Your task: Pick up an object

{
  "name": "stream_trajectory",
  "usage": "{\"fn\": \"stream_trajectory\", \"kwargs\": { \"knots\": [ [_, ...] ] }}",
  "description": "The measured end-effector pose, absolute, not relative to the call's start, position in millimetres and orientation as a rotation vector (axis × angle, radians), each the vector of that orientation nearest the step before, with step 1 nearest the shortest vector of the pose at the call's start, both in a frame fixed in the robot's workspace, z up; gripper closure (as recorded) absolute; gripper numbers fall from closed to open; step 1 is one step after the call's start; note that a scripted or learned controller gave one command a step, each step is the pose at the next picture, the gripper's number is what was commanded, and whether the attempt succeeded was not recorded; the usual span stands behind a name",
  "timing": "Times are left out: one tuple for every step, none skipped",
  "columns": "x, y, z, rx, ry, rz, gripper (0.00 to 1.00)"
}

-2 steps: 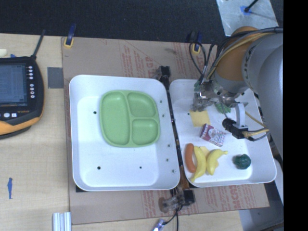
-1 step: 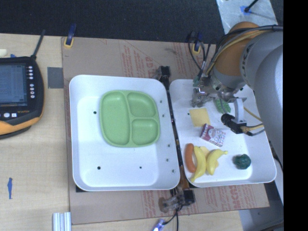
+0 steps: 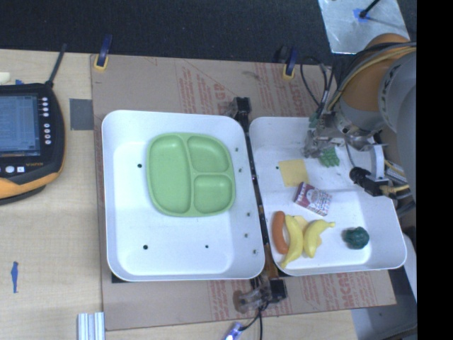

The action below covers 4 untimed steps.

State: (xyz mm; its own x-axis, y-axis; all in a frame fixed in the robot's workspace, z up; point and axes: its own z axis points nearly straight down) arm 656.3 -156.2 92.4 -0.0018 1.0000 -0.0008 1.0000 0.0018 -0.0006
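Your gripper (image 3: 322, 147) low at the right bin's (image 3: 386, 261) far edge, jaw state unclear, green toy (image 3: 329, 159) touching, yellow slice (image 3: 292, 171) just beside, bare floor toward the bananas (image 3: 306, 236).

A single fixed camera looked down on the bench (image 3: 56, 261) from above at a slight slant, far enough back to take in both white bins whole. The left bin (image 3: 127, 190) sat at frame centre, the right bin (image 3: 382, 250) toward the right edge, where the arm (image 3: 382, 83) entered at upper right.
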Motion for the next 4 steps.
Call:
{"fn": "stream_trajectory", "kwargs": {
  "knots": [
    [543.7,-123,91,2.22,2.228,-0.006,0.0],
    [615.1,-165,92,2.218,2.226,-0.003,0.0],
    [577.2,-104,91,2.217,2.231,-0.006,0.0],
    [648.5,-137,92,2.218,2.227,-0.002,0.0]
  ]
}}
